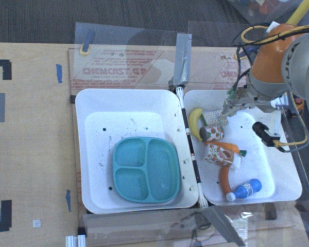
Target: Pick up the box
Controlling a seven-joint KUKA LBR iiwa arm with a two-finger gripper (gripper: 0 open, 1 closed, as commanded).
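The box (219,155), a small orange, brown and white carton, lies on its side in the middle of the right bin (286,181). My gripper (228,106) hangs over the bin's far left part, above and behind the box and well apart from it. Its tip is just beside a small speckled item (215,119). Nothing from the bin shows in the gripper.
Around the box lie a banana (195,122), a small printed can (211,134), a carrot (230,146), an orange sausage (224,179) and a blue bottle (245,189). The left bin (92,112) holds a teal divided plate (146,170). A black cable loop (263,132) hangs by the arm.
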